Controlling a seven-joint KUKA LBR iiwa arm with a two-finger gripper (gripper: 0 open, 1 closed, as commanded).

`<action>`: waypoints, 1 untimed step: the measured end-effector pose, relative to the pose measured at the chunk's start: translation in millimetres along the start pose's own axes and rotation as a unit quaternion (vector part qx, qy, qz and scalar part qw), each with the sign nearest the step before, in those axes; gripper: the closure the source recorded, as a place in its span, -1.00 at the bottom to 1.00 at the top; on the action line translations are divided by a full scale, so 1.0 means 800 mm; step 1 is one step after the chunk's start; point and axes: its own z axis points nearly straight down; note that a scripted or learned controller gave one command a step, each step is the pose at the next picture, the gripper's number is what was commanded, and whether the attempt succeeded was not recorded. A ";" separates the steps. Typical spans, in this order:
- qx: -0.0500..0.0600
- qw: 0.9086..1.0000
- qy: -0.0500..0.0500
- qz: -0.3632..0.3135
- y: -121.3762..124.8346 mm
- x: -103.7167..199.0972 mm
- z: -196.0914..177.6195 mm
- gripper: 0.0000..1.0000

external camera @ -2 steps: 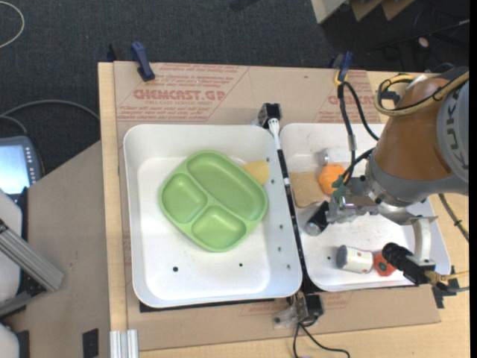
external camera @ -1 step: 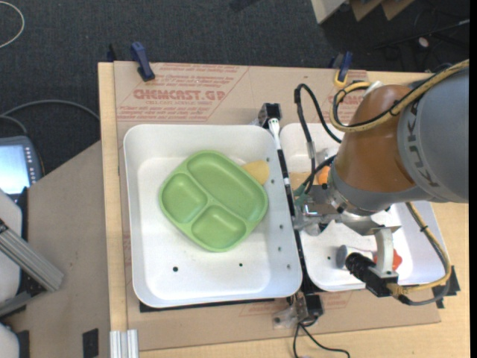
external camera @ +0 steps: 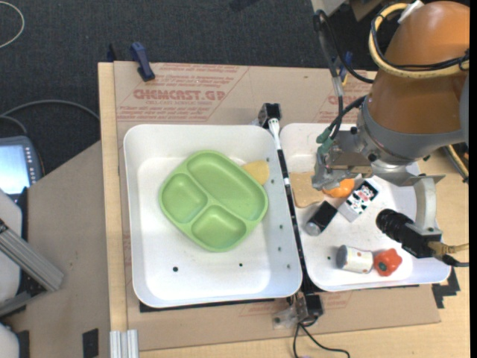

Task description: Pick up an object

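My gripper (external camera: pixel 337 179) hangs low over the back left part of the right bin (external camera: pixel 417 274). An orange object (external camera: pixel 341 189) peeks out right under it, partly hidden by the gripper body. A tan flat piece (external camera: pixel 301 189) lies just left of the gripper. Close by on the right is a small white box with black and red marks (external camera: pixel 360 200). In front of the gripper lies a short black cylinder (external camera: pixel 322 218). Nearer the front edge are a grey and white cylinder with a red band (external camera: pixel 354 259) and a red object (external camera: pixel 387 262).
The left bin (external camera: pixel 141 200) holds a green divided plate (external camera: pixel 212 200) with a yellow object (external camera: pixel 257 171) at its back right edge. A raised rim (external camera: pixel 287 200) separates the two bins. The arm's grey and orange body covers the back right of the right bin.
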 end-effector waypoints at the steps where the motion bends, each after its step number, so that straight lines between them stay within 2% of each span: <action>1: 0.011 1.000 -0.001 0.004 0.021 -0.043 0.128 1.00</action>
